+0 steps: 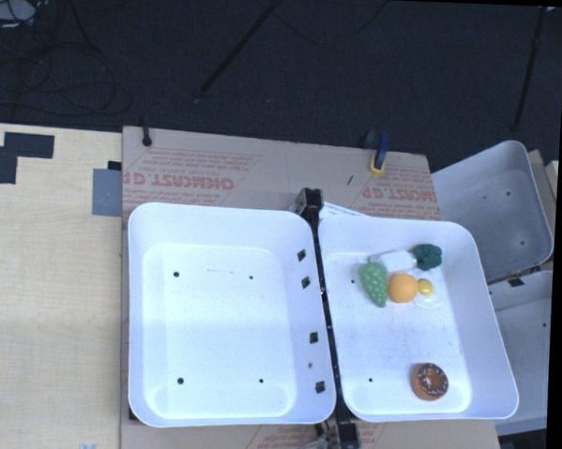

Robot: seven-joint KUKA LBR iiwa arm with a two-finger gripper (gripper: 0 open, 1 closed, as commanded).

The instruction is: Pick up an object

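Overhead, found every candidate in the right bin (488, 314): grape bunch (375, 282), long axis running far-to-near, touching an orange (403, 288); dark green toy (428, 257) just behind; doughnut (430, 381) well apart, toward the near corner. Judged that bin nearer the arm's side than the left bin (148, 259). Could not tell the gripper's state.

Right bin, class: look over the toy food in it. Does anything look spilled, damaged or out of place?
Nothing stands out. The green grapes, orange, broccoli and fried egg huddle near the right bin's far side; the donut lies alone nearer the front.
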